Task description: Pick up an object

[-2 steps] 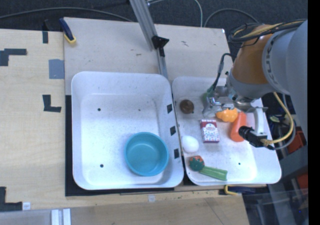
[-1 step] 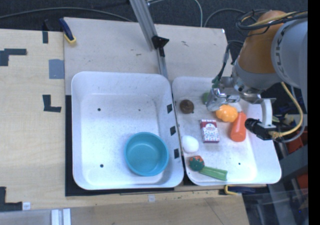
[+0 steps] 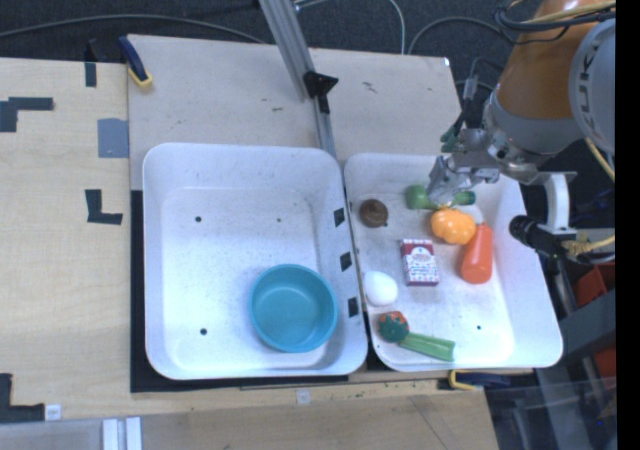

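My gripper (image 3: 447,190) hangs low over the far side of the right bin (image 3: 520,338), right above a small green object (image 3: 416,197) and just behind an orange fruit (image 3: 453,226). Nothing shows between its fingers. Also in this bin lie an orange carrot-like piece (image 3: 477,254), a red and white small box (image 3: 420,262), a white egg (image 3: 380,288), a brown round piece (image 3: 373,213) and a green-stemmed toy with a red top (image 3: 408,335).
The left bin (image 3: 200,188) holds a blue bowl (image 3: 292,307) near its front right corner. A grey metal pole (image 3: 288,28) slants down to the divider between the bins. Cables trail behind the bench.
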Tool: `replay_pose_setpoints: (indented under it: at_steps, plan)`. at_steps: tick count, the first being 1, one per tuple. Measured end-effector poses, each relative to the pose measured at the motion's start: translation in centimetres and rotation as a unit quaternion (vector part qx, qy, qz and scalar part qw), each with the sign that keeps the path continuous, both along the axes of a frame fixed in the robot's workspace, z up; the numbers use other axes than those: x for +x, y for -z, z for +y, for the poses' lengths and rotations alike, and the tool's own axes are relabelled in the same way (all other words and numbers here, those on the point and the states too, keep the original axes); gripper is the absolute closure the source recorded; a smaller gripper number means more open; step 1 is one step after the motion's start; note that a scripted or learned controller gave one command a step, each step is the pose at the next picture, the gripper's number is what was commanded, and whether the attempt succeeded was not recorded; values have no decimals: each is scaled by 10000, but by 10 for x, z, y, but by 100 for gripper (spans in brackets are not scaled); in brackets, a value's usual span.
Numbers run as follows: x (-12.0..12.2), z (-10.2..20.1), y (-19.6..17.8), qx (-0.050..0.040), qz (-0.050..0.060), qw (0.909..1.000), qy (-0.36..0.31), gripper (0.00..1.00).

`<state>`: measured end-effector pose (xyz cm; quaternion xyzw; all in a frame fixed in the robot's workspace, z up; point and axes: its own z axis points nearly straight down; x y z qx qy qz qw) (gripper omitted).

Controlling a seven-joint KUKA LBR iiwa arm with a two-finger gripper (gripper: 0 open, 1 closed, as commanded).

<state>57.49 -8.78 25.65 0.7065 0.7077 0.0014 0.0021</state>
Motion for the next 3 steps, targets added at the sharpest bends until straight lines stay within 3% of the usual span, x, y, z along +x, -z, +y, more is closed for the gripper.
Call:
replay_pose_setpoints:
  at_steps: [1, 3]
  plan:
    - [3, 54, 16, 10, 38, 10000, -22, 100]
    - [19, 152, 10, 11, 31, 10000, -24, 100]
